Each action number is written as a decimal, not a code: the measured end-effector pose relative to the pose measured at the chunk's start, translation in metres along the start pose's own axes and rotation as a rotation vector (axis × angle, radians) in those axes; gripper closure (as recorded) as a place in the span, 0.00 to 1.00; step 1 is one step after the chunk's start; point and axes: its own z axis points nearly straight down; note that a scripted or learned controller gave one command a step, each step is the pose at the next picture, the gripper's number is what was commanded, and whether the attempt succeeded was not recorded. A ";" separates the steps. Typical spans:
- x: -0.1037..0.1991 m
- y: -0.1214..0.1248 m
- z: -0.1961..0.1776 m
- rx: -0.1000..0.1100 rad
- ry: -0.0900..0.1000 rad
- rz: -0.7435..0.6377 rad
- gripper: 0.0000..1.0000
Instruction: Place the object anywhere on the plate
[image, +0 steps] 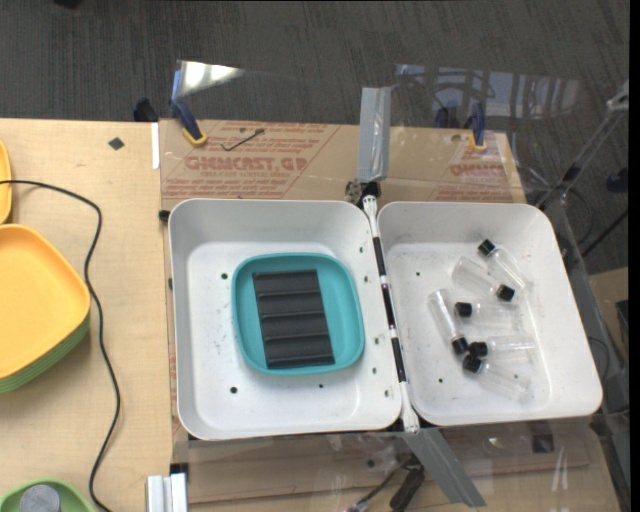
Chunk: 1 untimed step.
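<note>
Clear capped tubes lying scattered in right bin; teal plate at frame centre-left. Gripper state: cannot tell. Best picking a lone tube, gripping across its middle, lifting clear of the divider.

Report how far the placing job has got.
Done: nothing shows as placed yet; the teal plate in the left bin bears just a dark ridged insert. In hand: nothing. Left: all of it; the clear tubes with black caps lie in the right bin.
</note>
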 end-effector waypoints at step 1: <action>0.003 0.006 -0.001 -0.002 0.002 0.092 0.00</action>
